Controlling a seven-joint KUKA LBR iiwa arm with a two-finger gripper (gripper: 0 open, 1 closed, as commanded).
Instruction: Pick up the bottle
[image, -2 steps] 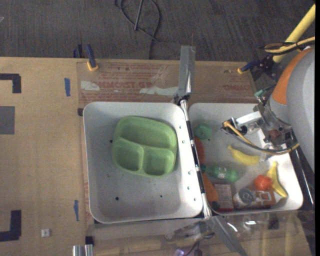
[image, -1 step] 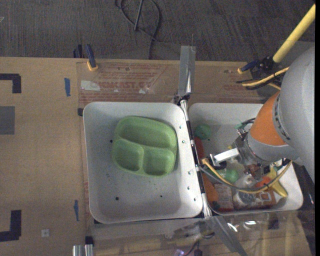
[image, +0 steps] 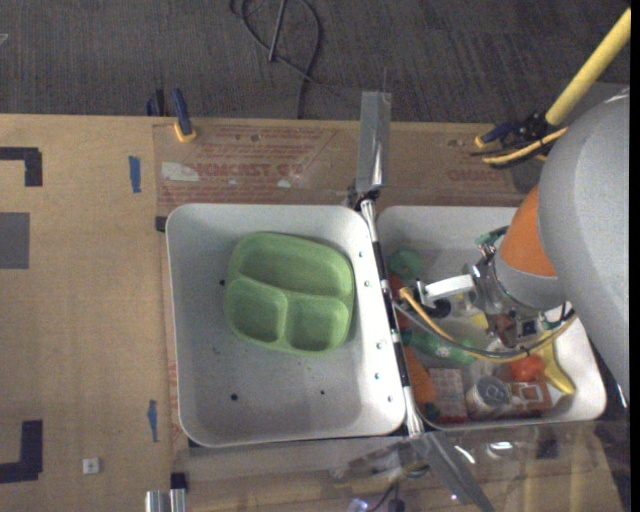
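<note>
Across the left half of the frame sits the left bin (image: 200, 400), with a green divided plate (image: 290, 291) lying in its upper middle and nothing of my task there. Moving right past the metal divider (image: 372, 150), the right bin (image: 590, 395) is crowded. What I take for the bottle (image: 495, 396) lies on its side near the bin's lower edge, just beside a red-and-white packet (image: 449, 393) and an orange piece (image: 526, 368). My gripper (image: 500, 325) hangs above the clutter, slightly up from the bottle; whether it is open or closed I cannot tell, as wrist and cables hide it. I judge the risk is catching a neighbour, or the round bottle rolling away, because everything lies packed so close.
</note>
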